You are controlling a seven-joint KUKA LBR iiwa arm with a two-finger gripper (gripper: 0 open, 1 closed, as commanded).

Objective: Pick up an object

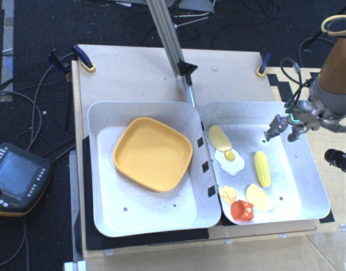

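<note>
Dark floor with loose cables all round; a pale counter [133,72] carries two shallow white bins side by side. The right bin [308,174] holds the pickable things. Nearest the gripper [284,127] is a corn cob [262,169], one only, lying down-left of the jaws, long axis running roughly up and down the view. Further left: one fried egg [230,160], touching a pale yellow oval piece [219,137] above it. Along the bin's near edge: one pale wedge [259,197], one red piece [242,210], one small yellow lump [228,194], all close together. Six food toys by my count. The left bin [105,208] holds one yellow plate [153,153]. Jaws spread apart, nothing between them, hovering over the right bin's upper right part. One arm [333,78], reaching in from the right. A teach pendant [17,176] lies on the floor, far left.
</note>
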